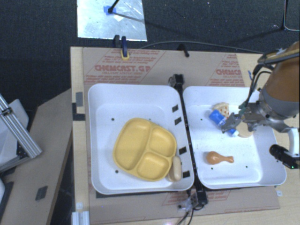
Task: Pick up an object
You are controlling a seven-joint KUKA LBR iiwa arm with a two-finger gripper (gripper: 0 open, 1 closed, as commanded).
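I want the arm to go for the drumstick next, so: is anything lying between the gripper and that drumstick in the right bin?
Nothing visible does. The gripper sits over the blue object in the upper part of the right bin. The drumstick lies apart, nearer the front, with bare white floor between them.

We view the bench (140, 60) from one fixed overhead camera, angled downward at a slant. Both white bins (101, 107) lie in frame; the arm (281, 88) enters from the right.
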